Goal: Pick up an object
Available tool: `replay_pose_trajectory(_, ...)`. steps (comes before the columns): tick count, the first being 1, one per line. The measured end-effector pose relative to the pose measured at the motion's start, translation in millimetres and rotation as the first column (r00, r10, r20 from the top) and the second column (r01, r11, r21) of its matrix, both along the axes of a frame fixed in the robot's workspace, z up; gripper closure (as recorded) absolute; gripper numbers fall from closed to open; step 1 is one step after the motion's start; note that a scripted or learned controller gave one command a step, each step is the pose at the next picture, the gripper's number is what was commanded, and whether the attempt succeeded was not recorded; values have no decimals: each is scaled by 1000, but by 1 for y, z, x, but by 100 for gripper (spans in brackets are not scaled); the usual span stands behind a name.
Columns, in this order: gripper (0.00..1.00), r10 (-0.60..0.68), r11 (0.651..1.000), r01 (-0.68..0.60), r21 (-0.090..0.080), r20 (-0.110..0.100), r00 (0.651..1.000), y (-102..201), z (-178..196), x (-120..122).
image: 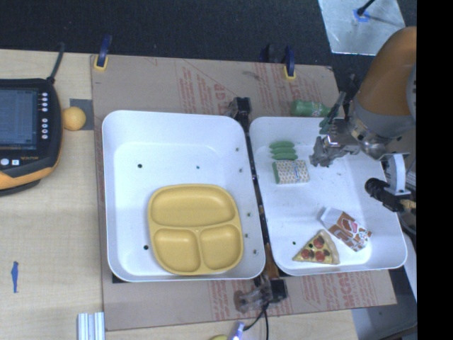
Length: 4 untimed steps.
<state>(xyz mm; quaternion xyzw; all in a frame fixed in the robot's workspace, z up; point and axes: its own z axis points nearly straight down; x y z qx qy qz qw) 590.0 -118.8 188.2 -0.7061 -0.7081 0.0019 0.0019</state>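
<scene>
White plastic bins, two of them, side by side on a brown cardboard sheet [212, 76] over a light wood bench [42, 261].

Left bin [127, 140]: one yellow divided tray [195, 227] with three compartments, sitting toward the bin's 6 o'clock edge.

Right bin [297, 261]: four small items.
- one green pod-like piece [282, 149] at about 10 o'clock in the bin
- one small speckled box [291, 171] just beside it, on its 6 o'clock side
- one toy pizza slice [317, 249] near the 6 o'clock rim
- one red-and-white packet [347, 230] at 2 o'clock of the pizza slice, close to it — contact not clear

Gripper [324, 154] hangs low over the right bin at roughly 1 o'clock, at 3 o'clock of the green piece and apart from it. Nothing visible between the fingers; spread or pressed together — cannot tell from this angle.

Outside the bins: one green object [308, 108] on the cardboard just past the right bin's 12 o'clock rim, two blue clamps [103, 50] on the cardboard's far edge, one orange ball [73, 117] and one teach pendant [25, 133] at 9 o'clock of the left bin. Dark floor [177, 13] beyond the bench at 12 o'clock.
</scene>
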Motion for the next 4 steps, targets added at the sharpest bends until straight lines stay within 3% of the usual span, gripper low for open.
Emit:
replay_pose_trajectory(1, 100, 1, 1000, -1, 2, 0, 1000, 29, 37, -24)
replay_pose_trajectory(2, 100, 1, 1000, -1, 0, 3, 1000, 45, 39, -5)
replay_pose_trajectory(3, 100, 1, 1000, -1, -2, 2, 1000, 19, 12, 32)
replay_pose_trajectory(4, 100, -1, 1000, 1, 1, 3, 1000, 31, 46, 2)
